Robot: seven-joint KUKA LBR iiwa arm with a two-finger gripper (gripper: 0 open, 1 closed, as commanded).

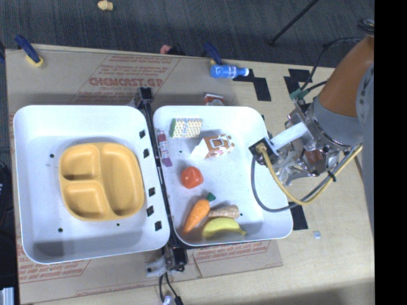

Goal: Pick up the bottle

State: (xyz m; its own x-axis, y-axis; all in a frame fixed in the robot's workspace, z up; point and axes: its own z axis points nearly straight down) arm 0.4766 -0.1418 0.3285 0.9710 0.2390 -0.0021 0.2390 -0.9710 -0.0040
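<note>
A small blue bottle (225,72) with a white cap end lies on its side on the cardboard behind the right bin (275,224), outside both bins. My gripper (297,159) hangs over the right bin's right rim, well to the right of and nearer than the bottle. Yellow and black cables loop below the gripper over the bin floor. Nothing shows in the gripper.
The right bin holds a patterned box (186,128), a small carton (217,146), a tomato (191,177), a carrot (196,214), a banana (223,228) and a brown piece (224,213). The left bin (25,189) holds a yellow divided plate (102,180). Blue clamps (29,51) grip the cardboard's back edge.
</note>
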